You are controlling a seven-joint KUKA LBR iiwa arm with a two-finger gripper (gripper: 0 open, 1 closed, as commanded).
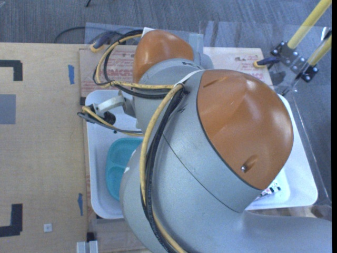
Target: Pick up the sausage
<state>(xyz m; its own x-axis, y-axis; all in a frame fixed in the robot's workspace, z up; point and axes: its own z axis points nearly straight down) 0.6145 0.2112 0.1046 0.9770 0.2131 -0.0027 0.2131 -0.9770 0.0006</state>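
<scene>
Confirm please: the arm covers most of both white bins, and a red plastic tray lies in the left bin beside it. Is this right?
Not quite. The tray is light blue, not red, as the camera view shows. The rest holds: the arm covers most of both white bins, and the tray lies in the left bin beside it.

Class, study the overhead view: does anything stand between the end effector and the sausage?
That cannot be judged here. The arm covers most of both bins, hiding what lies under it. A turquoise dish lies in the left bin.
</scene>
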